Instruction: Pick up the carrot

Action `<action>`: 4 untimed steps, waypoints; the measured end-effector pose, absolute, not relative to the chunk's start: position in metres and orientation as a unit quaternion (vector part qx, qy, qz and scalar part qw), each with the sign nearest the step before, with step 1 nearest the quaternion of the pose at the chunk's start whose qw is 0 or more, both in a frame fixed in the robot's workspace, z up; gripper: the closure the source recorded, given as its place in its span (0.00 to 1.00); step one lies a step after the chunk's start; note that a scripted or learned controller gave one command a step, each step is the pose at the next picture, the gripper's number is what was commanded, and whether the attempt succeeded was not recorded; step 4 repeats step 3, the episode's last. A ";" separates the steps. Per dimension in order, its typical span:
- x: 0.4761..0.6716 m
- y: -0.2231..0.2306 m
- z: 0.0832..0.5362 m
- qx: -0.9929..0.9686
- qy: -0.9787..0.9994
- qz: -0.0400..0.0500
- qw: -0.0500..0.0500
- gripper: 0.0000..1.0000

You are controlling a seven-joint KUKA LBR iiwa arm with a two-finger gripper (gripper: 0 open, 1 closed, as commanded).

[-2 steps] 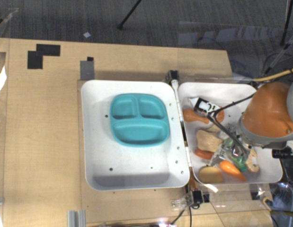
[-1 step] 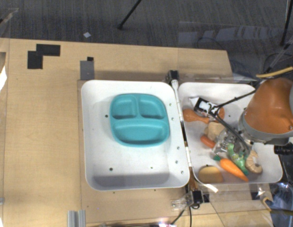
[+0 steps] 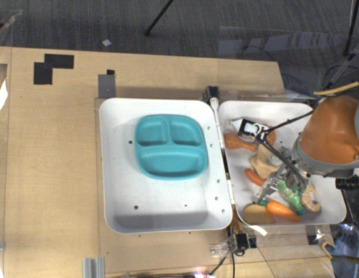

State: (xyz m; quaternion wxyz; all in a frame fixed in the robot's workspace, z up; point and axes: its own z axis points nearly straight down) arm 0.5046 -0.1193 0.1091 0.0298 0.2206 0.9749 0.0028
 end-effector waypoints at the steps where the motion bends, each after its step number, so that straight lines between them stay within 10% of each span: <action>1: 0.558 -0.093 0.095 0.343 0.939 0.003 0.015 0.00; 3: 0.644 -0.091 0.091 0.460 0.887 -0.014 -0.042 0.00; 4: 0.644 -0.091 0.091 0.460 0.887 -0.014 -0.042 0.00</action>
